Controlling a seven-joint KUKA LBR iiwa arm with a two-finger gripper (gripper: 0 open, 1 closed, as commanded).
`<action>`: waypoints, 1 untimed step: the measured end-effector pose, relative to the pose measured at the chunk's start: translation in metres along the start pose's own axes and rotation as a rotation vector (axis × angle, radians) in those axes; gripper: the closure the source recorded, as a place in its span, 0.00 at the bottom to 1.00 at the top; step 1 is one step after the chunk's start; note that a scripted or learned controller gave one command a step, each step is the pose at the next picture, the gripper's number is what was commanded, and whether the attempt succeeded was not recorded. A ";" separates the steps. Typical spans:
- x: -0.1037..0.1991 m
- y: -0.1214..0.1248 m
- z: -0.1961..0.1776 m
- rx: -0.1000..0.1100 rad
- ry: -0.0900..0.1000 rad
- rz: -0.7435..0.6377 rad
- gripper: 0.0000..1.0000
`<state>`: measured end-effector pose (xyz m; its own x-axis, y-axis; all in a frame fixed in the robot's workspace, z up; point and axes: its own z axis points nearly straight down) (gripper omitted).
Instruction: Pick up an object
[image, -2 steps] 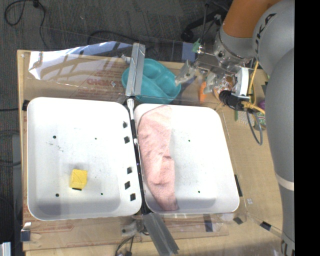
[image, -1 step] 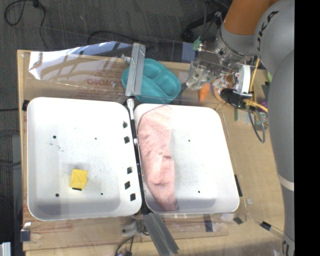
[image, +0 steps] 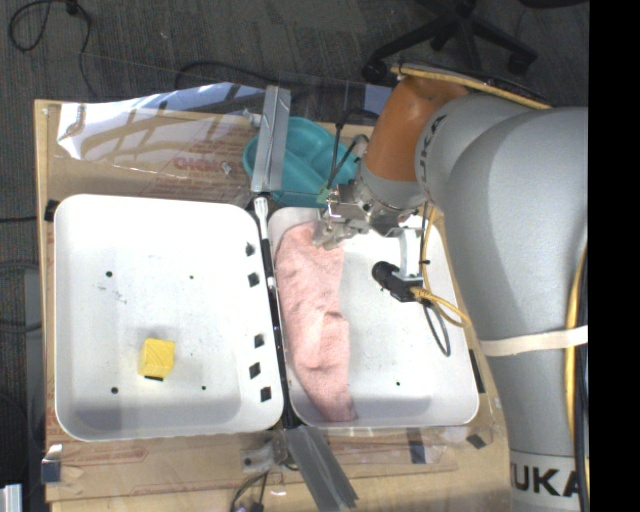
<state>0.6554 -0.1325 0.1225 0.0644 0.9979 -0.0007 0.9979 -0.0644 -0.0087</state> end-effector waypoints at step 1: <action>-0.004 0.001 -0.118 -0.009 -0.002 -0.284 1.00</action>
<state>0.6574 -0.1369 0.2408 -0.2182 0.9759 -0.0011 0.9759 0.2182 0.0000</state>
